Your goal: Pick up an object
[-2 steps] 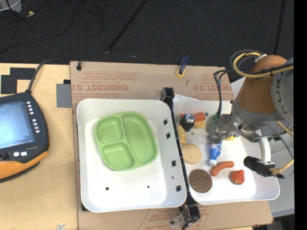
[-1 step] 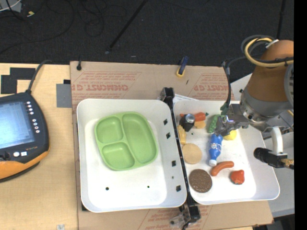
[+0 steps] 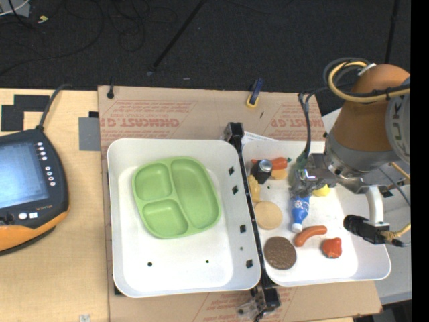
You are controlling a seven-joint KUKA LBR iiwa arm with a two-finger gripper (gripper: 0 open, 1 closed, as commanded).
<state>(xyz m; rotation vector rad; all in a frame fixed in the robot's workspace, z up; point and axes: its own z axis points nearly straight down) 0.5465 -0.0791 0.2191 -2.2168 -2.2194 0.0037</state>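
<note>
**Tube Under the Hand, Crowded Right Bin**

While the arm is reaching in over the right bin, its hand is hanging just above the upper end of a blue-and-white tube, and whether it is released or clenched cannot be told from this slant. Nothing is showing between its tips, so the tube is probably lying free on the bin floor, near the middle, pointing toward the hand.

Judging by looks, the tube is going to be light and slightly soft, with a smooth skin that may be slipping under a shallow pinch; taking it across its narrow body, near mid-length, seems safest. It is lying roughly upright in the view, so the tips should be closing from the sides.

Neighbours are crowding it: a tan disc is sitting just beside it on the left, a sausage is lying near its lower end, a can and a yellow piece are flanking the hand. A brown disc and a red piece are resting farther down. The divider wall is standing well apart. Open room is lying toward the bin's right side, while the left bin is carrying a green tray.
</note>
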